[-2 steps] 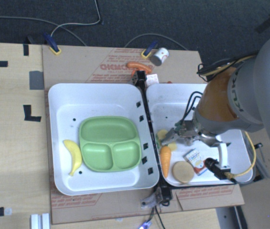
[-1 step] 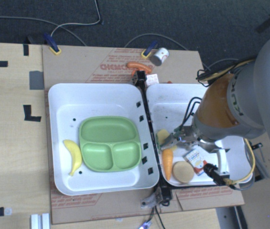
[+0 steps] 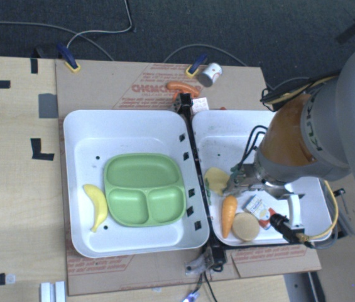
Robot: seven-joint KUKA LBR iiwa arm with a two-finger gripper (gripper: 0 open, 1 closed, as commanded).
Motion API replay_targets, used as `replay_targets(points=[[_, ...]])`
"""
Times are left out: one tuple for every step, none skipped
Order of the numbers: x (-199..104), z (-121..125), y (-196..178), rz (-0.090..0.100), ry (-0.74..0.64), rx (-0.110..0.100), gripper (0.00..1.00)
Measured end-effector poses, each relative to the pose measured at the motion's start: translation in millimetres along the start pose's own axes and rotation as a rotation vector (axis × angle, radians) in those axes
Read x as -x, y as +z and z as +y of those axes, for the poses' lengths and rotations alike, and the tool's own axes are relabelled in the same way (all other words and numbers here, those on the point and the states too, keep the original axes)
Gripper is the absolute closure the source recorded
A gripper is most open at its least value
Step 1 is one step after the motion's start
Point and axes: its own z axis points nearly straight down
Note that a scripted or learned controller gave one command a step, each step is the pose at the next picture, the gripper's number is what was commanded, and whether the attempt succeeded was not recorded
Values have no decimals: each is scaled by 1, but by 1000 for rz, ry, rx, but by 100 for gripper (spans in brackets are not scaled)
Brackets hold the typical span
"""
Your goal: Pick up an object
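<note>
Arm over right bin, jaw state unreadable.

Largest first: we see the arm (image 3: 318,128) coming in from the right, its orange band above the wrist, covering much of the right bin (image 3: 227,128). The left bin (image 3: 76,137) holds a green divided tray (image 3: 144,189) with a banana (image 3: 96,206) just beside its left edge. The gripper (image 3: 247,182) sits low in the right bin, near the pale yellow-green piece (image 3: 215,180); we cannot tell if the jaws are wide or narrow. Candidate objects lie at the right bin's front: carrot (image 3: 228,216), round beige piece (image 3: 247,226) touching it, small white packet (image 3: 258,205) just behind.
</note>
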Motion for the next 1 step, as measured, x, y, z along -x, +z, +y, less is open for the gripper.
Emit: replay_targets(points=[[0, 0, 0, 0, 0, -1, 0]])
